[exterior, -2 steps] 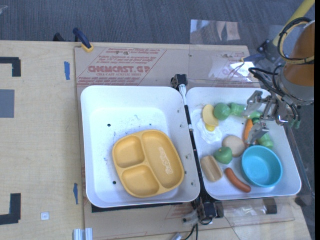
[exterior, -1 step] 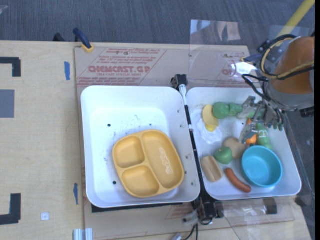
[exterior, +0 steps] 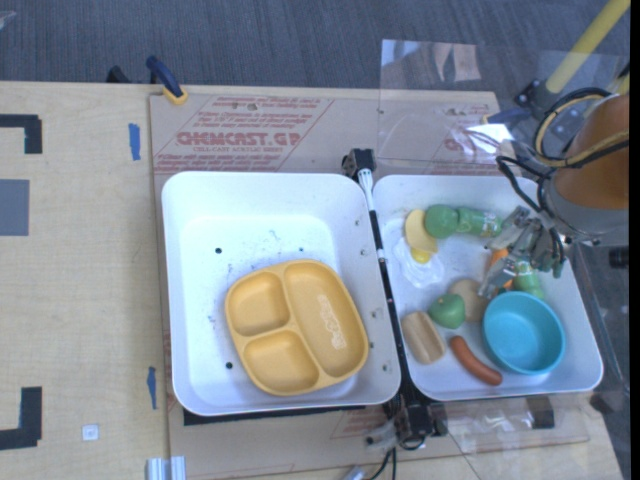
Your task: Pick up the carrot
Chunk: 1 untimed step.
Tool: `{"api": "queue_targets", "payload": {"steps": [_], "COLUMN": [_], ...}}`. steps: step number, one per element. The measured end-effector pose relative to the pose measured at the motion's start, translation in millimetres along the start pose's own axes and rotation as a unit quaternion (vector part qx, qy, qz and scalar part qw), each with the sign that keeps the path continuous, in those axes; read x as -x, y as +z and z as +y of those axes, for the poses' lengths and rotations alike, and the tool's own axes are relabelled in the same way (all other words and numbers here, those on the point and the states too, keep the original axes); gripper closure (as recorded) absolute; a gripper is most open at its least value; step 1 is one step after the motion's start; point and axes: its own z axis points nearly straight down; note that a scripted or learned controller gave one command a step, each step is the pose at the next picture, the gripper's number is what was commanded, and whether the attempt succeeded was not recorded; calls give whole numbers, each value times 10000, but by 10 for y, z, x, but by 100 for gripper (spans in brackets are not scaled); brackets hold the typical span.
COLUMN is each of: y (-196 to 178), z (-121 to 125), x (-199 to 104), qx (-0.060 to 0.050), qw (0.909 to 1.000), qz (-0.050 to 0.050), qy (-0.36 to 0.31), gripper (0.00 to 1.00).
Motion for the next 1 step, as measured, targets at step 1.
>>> {"api": "queue_targets", "payload": {"steps": [1], "y": [-115], "z": [13], "x": [27], "qx": [-3], "qw": [10000], "qz": [-52], "qy": [-23], "gripper": [100]}}
